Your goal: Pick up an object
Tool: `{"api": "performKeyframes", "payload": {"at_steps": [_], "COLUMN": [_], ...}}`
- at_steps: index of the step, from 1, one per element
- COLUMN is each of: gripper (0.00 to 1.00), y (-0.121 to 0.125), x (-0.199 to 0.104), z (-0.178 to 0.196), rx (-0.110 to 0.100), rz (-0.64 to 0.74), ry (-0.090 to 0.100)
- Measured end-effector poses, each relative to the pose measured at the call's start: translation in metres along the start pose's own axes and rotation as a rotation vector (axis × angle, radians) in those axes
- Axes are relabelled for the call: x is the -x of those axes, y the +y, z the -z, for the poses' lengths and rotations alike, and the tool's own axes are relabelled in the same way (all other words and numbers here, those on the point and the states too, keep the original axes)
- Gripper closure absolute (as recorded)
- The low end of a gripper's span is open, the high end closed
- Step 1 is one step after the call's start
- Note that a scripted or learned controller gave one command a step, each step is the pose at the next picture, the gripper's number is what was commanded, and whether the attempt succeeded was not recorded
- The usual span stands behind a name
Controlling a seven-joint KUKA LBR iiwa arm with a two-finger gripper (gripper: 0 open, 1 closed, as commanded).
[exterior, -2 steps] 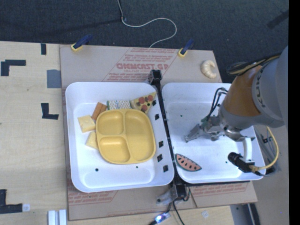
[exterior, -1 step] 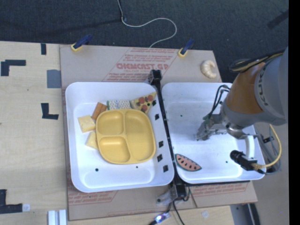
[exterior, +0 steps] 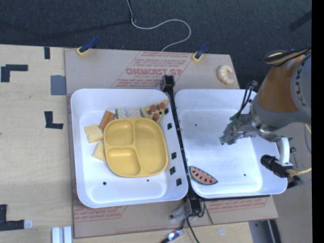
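Camera view: fingers [exterior: 229,137] over right bin [exterior: 253,186], apart from watermelon slice [exterior: 202,176].

yellow plate [exterior: 135,147] hiding food pieces [exterior: 109,119] beneath; arm [exterior: 286,92] cropped at right edge

The grey arm [exterior: 283,103] with its orange band reaches in from the right, wrist bent downward, gripper [exterior: 229,135] pointing leftward and down.

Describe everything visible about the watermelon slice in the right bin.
The watermelon slice is a small toy wedge, plastic by the look, with a red face dotted with dark seeds and a thin green rind along its lower curved edge. It lies flat on the floor of the right bin, near the front left corner, apart from the tool.
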State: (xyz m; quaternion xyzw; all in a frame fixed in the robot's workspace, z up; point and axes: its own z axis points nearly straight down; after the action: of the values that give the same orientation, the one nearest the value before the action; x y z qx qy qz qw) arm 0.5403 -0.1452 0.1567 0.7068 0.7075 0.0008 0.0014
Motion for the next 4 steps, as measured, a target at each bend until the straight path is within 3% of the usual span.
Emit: {"api": "performKeyframes", "payload": {"at_steps": [1, 2, 4], "gripper": [1.0, 1.0, 1.0], "y": [-0.009, -0.008, -0.044], "x": [-0.004, -0.004, -0.099], "z": [0.053, 0.068, 0.053], "rx": [0.0, -0.003, -0.008], "rz": [0.001, 0.001, 0.004], "ry": [0.0, 0.001, 0.003]}}
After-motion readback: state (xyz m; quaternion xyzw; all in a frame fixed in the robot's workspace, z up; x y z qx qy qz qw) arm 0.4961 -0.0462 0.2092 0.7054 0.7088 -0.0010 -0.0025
